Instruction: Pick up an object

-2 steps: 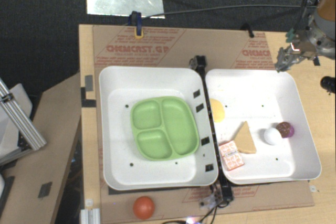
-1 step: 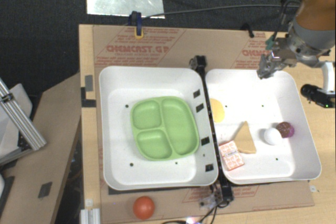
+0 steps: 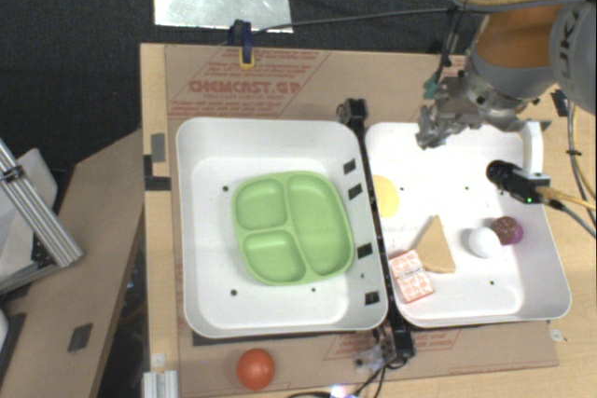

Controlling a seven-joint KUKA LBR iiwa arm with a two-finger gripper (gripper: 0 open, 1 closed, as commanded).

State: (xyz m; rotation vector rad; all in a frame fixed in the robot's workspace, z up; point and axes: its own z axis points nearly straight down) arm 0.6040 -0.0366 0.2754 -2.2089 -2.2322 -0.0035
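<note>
The claw [image 3: 437,131] hangs over the far left part of the right bin [image 3: 541,294], below the grey wrist and the orange band of the arm [image 3: 522,23]. Whether it is open or closed cannot be told from here, and nothing shows in its grip.

The objects in the right bin all lie nearer than the claw. A flat yellow disc [image 3: 384,197] lies against the bin's left wall, nearest of them to the claw and a little to its left. A tan wedge [image 3: 435,246] sits near the bin's middle, well apart from the claw. Just beside the wedge, at the near left corner, lies a pink and white packet [image 3: 410,276]. To the right of the wedge a white ball [image 3: 483,241] touches a dark purple ball [image 3: 506,229]; both lie well apart from the claw, to its near right.

The left bin [image 3: 201,228] holds a green divided tray [image 3: 291,227]. An orange ball [image 3: 255,368] rests on the table [image 3: 280,79] outside the bins, at the near edge
</note>
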